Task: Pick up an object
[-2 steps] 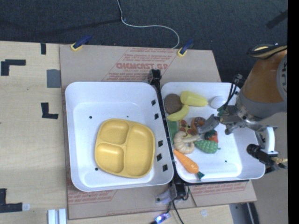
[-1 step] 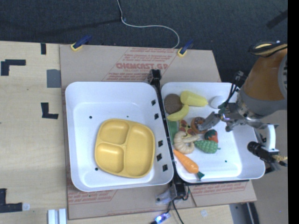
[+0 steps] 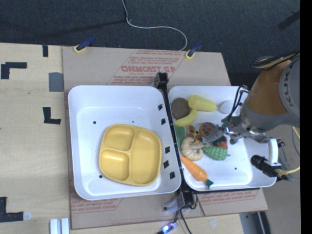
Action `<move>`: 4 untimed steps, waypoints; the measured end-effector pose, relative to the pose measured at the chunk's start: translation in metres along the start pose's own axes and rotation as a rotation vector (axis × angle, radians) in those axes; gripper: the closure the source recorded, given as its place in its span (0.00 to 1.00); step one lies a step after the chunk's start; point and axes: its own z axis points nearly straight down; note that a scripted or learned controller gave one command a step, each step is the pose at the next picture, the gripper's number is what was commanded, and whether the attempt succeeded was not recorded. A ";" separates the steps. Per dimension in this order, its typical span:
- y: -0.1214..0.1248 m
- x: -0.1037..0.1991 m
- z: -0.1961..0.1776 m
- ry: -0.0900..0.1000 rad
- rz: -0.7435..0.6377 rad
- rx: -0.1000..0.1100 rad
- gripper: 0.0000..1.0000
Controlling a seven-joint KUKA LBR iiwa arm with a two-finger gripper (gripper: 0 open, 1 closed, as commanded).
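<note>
My gripper [image 3: 213, 136] reaches in from the right and sits low in the right bin [image 3: 239, 177], over a cluster of toy food. Just under it lie a green bumpy vegetable [image 3: 216, 153] and a small red and orange piece [image 3: 207, 128]. To its left are a cream garlic-like bulb [image 3: 191, 150] and an orange carrot [image 3: 195, 169]. A yellow banana [image 3: 202, 103], a brown round item [image 3: 180, 107] and a green piece [image 3: 185, 118] lie at the bin's back left. Nothing is visibly held between the fingers.
The left bin [image 3: 85, 106] holds a yellow divided plate [image 3: 130, 154]. The arm's grey body and orange band [image 3: 270, 99] hang over the right bin's right edge. A white cable [image 3: 146, 23] runs across the dark floor behind.
</note>
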 end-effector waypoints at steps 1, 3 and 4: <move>0.001 0.000 0.050 0.001 0.001 -0.006 0.00; 0.012 0.004 -0.020 -0.001 -0.002 -0.010 1.00; 0.009 0.006 -0.063 -0.001 -0.001 -0.009 1.00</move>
